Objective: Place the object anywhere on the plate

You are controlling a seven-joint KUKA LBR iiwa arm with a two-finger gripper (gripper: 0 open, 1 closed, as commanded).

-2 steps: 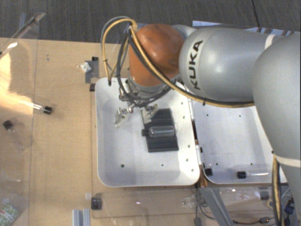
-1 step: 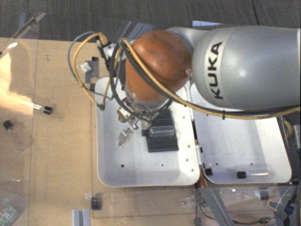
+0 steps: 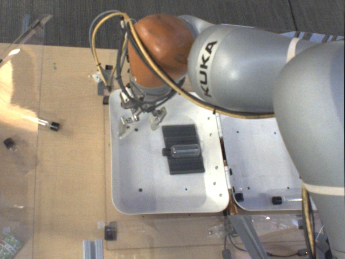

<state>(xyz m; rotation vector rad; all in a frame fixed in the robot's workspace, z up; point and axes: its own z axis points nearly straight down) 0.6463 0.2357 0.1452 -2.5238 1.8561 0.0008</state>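
End effector (image 3: 142,121) held spread and empty over the left bin (image 3: 135,188).

The two fingers are seen apart near the bin's upper-left part, with nothing between them. A dark rectangular plate (image 3: 183,169) lies flat in the middle of that bin, and a clear cylindrical object (image 3: 185,151) rests on its side across the plate, well apart from the fingers. The right bin (image 3: 259,161) sits just beside it on the wooden bench (image 3: 59,188).

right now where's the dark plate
In the camera view, the dark plate lies in the left white bin, right of centre, below the tool, with a clear cylinder on it.
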